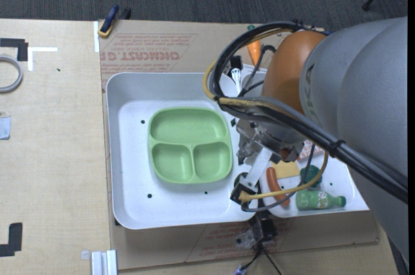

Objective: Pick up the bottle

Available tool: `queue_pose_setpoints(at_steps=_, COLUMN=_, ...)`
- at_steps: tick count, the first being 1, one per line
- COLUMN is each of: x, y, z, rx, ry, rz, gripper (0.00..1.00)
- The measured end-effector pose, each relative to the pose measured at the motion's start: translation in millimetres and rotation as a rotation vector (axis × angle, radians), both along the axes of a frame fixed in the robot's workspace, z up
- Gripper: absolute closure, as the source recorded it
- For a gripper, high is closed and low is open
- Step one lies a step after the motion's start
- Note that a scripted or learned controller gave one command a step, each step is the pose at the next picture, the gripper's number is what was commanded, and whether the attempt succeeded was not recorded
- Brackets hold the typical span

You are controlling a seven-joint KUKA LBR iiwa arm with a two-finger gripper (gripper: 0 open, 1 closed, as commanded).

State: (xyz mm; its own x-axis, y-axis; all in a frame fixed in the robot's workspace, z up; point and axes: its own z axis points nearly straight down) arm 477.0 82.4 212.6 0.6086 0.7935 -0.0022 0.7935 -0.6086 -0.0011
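The green bottle [318, 200] lies on its side in the near right corner of the white bin [130, 157], neck pointing right. My gripper [251, 147] hangs over the bin's middle, just right of the green plate, to the upper left of the bottle and apart from it. The wrist and cables hide the gripper's tips. Nothing shows held in it.
A green three-part plate [191, 145] fills the bin's left half. A red sausage in a bun [275, 184], a yellow wedge [286, 170] and a dark green piece [310, 173] lie beside the bottle. An orange thing [254, 50] peeks out behind the arm.
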Motion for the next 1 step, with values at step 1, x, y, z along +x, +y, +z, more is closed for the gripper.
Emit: queue_pose_setpoints(at_steps=1, x=0.2, y=57.8, z=38.9, rx=0.000, ry=0.000, rz=0.163, gripper=1.00)
